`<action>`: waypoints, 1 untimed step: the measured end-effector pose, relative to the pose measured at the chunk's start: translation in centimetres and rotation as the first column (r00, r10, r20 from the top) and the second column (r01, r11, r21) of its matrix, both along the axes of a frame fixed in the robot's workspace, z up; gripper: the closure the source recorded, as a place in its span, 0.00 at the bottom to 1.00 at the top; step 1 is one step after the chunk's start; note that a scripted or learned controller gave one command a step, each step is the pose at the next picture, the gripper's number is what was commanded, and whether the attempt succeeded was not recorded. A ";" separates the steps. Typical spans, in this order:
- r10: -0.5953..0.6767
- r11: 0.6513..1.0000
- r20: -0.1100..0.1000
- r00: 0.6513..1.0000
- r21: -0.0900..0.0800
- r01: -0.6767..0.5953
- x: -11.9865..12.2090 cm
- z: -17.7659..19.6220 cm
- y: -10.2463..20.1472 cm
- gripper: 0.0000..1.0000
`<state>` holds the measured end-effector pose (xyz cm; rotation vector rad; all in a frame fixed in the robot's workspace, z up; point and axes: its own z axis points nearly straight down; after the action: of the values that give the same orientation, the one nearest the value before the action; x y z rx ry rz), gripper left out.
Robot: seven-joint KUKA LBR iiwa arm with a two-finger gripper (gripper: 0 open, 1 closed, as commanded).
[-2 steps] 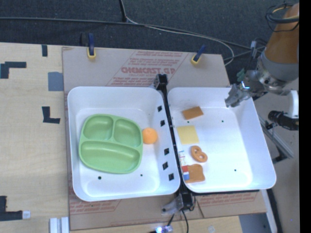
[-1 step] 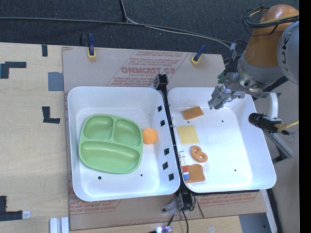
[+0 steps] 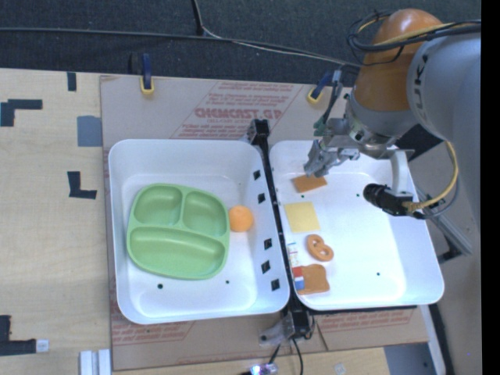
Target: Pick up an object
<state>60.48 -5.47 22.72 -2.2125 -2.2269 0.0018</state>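
Right now the grey arm reaches in over the right-hand white bin (image 3: 406,287), and its gripper (image 3: 319,165) hangs low at the far left corner of that bin. Just beneath and slightly nearer than the fingertips lies a small brown slab (image 3: 309,183), perhaps a toast-like toy food piece; the tips look to be touching or nearly touching its far edge. Whether the fingers are spread or closed cannot be told from this angle, and the slab is not clearly between them.

Nearer the camera from the gripper, in the same bin, lie a pale yellow square (image 3: 301,216), then a pretzel-shaped toy (image 3: 319,248), then another brown piece (image 3: 313,280). Off to the gripper's left, across the dividing wall, the other bin (image 3: 125,287) holds a green sectioned plate (image 3: 178,231) with a small orange ball (image 3: 241,219) beside it.

To do this step well, I judge the gripper should centre over the slab, since a flat piece is easily pushed aside, and the corner walls leave little room.
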 end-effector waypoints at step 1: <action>0.000 1.000 -0.001 1.000 0.000 0.000 -0.6 -0.9 5.9 1.00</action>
<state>59.84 0.43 21.80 -2.2114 -2.2267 0.0021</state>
